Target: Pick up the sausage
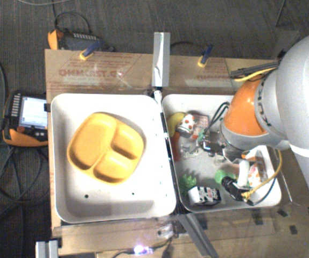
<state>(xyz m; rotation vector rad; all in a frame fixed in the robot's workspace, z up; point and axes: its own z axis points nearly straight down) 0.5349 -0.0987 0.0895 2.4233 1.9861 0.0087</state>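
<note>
Reaching into the right bin (275, 198), I cannot tell my end effector (215, 144) state; the sausage (176, 145) looks light, smooth, best pinched mid-length.

Even overhead light, soft shadows in the white bins (57, 144), slightly blurry throughout.

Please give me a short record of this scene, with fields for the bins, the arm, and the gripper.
left bin: holds a yellow divided plate
right bin: cluttered with small toy items, among them a green piece and a black-and-white piece
arm: reaches over the right bin
gripper: low among the items; grasp cannot be judged
sausage: not identifiable with certainty
</note>
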